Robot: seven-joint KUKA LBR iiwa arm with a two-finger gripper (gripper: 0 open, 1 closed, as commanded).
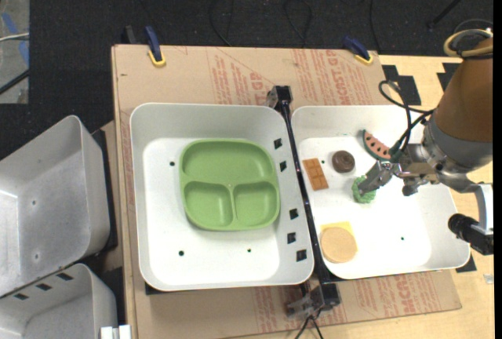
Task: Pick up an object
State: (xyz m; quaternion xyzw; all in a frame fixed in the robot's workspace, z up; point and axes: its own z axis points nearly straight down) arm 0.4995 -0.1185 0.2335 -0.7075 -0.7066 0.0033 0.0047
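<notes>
Pale green tray (230, 183) – white bins (157, 251) – tan disc (339, 243), brown puck (343, 162).

Left bin (157, 251) held a green divided plate (230, 184) at frame centre. Right bin (439, 251) held a brown wafer (315, 173), a dark round piece (343, 162), a watermelon slice (375, 145), a tan disc (339, 243). End effector (375, 181) came in from the right, tip touching a green object (364, 191); grip not clear.
</notes>
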